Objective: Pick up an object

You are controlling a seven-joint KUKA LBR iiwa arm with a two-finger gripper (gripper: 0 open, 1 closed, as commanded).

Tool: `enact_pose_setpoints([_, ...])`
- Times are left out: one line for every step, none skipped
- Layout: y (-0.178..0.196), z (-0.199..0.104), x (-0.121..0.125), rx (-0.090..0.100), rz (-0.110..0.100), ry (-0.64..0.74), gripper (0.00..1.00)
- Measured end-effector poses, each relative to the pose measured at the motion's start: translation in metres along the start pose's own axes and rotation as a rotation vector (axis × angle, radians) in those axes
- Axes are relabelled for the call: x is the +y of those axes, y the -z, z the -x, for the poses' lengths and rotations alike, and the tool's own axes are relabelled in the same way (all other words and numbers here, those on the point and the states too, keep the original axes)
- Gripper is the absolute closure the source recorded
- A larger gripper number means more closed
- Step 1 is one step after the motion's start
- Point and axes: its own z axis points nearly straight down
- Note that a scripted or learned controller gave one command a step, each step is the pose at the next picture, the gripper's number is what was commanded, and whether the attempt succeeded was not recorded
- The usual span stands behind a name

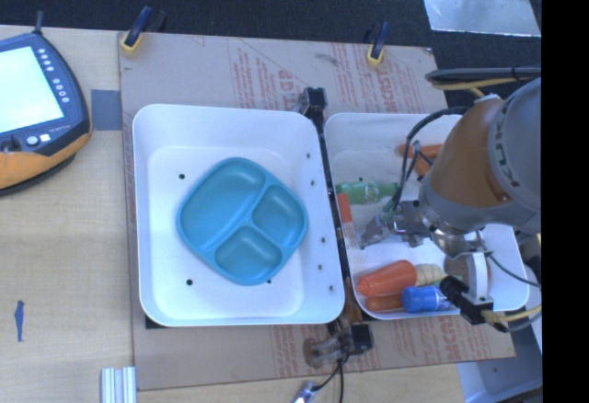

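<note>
A blue divided plate lies in the left bin. The right bin holds several small items: an orange carrot-like piece, a blue cylinder, a green bottle-like item, a thin red stick and an orange piece at the back. My gripper hangs low over the middle of the right bin, just above the carrot-like piece. The arm's orange band and grey wrist cover the bin's right half.
A tablet-like pendant with an orange case lies on the bench at the far left. Clamps hold the cardboard sheet at its back edge. A black bracket sits between the two bins.
</note>
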Motion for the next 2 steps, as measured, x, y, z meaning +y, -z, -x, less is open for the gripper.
enact_pose_setpoints([0.0,0.0,-0.016,0.001,-0.002,0.001,0.0])
enact_pose_setpoints([0.0,0.001,0.0,0.001,0.001,-0.002,0.0])
